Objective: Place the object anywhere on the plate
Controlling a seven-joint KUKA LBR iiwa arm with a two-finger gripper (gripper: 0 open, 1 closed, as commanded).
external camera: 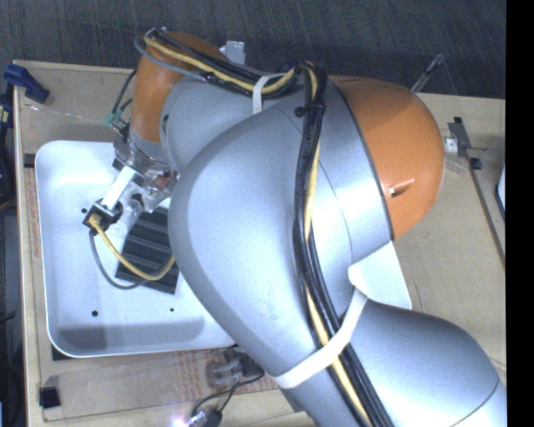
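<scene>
My gripper [146, 265] hangs low over the left white bin [67, 265], near its middle. From above it looks like a black ribbed block below the wrist. A yellow cable [116, 254] loops around its left side. The big grey arm [276, 238], with its orange band [400, 158], reaches in from the right and hides the bin's right part and whatever lies under the gripper.
The bin's left and front floor [116, 318] is bare white with a few small dark dots. Blue clamps [22, 80] sit at the bench's far left corner. The wooden bench edge [116, 376] runs along the front. The arm covers the right bin.
</scene>
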